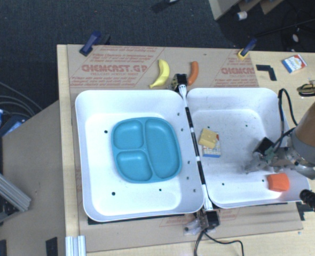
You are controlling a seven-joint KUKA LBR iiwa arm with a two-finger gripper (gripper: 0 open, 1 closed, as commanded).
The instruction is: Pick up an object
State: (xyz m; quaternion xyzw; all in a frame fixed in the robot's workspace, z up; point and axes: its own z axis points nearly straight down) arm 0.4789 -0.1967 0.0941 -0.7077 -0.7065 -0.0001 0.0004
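— Orange block [278,182] near front right corner of right bin [229,99], just beside lowered pincer [256,162] — within easy reach?

— Likely the target; pincer's spread impossible to tell. Blue tray [146,149] parked in left bin [93,196].

Robotics lab, plywood bench [120,63] with two white bins [93,196], loose cables [18,97], dark carpet [67,9]

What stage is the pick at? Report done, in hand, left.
Done: the gripper is low inside the right bin, beside the orange block. In hand: nothing visibly between its fingers; the block lies apart on the bin floor, and the small box sits untouched near the divider. Left: grasp and lift an object. The blue tray rests in the left bin.
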